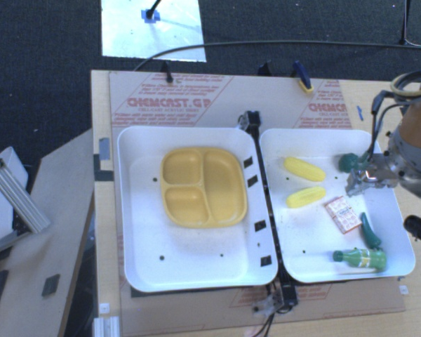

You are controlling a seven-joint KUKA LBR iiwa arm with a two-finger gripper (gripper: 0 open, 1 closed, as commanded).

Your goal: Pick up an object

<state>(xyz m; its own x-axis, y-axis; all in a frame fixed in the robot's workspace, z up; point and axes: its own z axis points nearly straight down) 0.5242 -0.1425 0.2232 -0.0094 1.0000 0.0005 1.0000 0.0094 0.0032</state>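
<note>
Hand [363,177] sits over the right bin [323,269] nr its right wall, toward the table's right edge; can't tell its state. Just beside it, a small red-and-white packet [343,214] lies flat, tilted. Two yellow oblong pcs: one [304,169] w/ long axis running left-right, slightly down to the right; other [306,197] angled up to the right. One green bottle [360,258] lies on its side nr the bin's front-right corner, cap pointing left. One dark-green tool [369,231] above it. Left bin [137,258]: one yellow divided tray [202,187], 3 compartments.
</note>
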